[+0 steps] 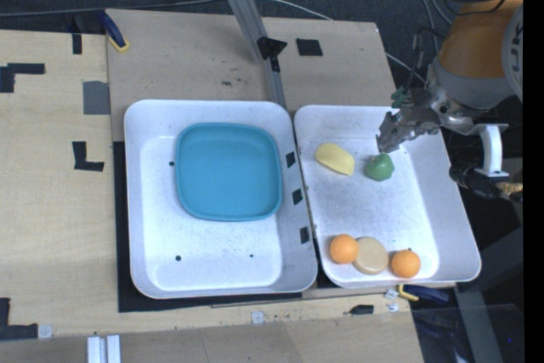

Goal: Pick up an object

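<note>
1. Camera view: the grey arm with its orange band [486, 42] reaches in from the right, and its dark pincer [389, 142] hangs over the far part of the right shallow white bin [442, 200].
2. The pincer's tips sit just above a small round green object [379, 167], touching or nearly touching its top; whether the fingers are apart or together I cannot tell, since they blur into one dark shape.
3. The green object is a smooth, ball-like piece, a mid green with a slightly paler patch on its upper side, resting on the bin floor in the far half of the right bin.
4. Just beside it, toward the left, lies a pale yellow oval object [335, 158], lemon-like, tilted with its long axis running across the bin; the two are near but apart.
5. Along the near wall of the same bin sit three things in a row: a small orange ball [343, 249], a beige round disc-like piece [371, 255] touching it, and a second orange ball [405, 263] just beside the disc.
6. The left shallow white bin [149, 183] holds a square light-blue plastic plate with rounded corners [228, 171], lying flat in its far half.
7. Both bins rest side by side on the tan counter [51, 183].
</note>
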You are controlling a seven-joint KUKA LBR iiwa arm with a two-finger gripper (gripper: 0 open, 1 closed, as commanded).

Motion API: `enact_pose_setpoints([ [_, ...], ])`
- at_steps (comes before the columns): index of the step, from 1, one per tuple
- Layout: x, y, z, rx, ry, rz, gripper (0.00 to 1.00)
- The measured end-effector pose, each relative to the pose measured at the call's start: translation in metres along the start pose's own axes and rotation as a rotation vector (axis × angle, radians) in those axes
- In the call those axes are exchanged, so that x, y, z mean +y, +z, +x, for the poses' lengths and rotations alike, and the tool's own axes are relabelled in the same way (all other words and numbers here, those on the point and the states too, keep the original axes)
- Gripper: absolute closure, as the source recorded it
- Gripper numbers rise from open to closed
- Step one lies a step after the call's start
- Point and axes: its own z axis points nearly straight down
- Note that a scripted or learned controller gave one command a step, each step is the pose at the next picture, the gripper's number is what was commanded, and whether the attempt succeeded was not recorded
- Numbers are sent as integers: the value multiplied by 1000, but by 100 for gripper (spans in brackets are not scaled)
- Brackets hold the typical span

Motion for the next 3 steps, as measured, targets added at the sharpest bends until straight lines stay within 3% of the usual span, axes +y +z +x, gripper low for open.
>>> enact_pose_setpoints([
  [3,1,10,169,0,-1,0,100],
])
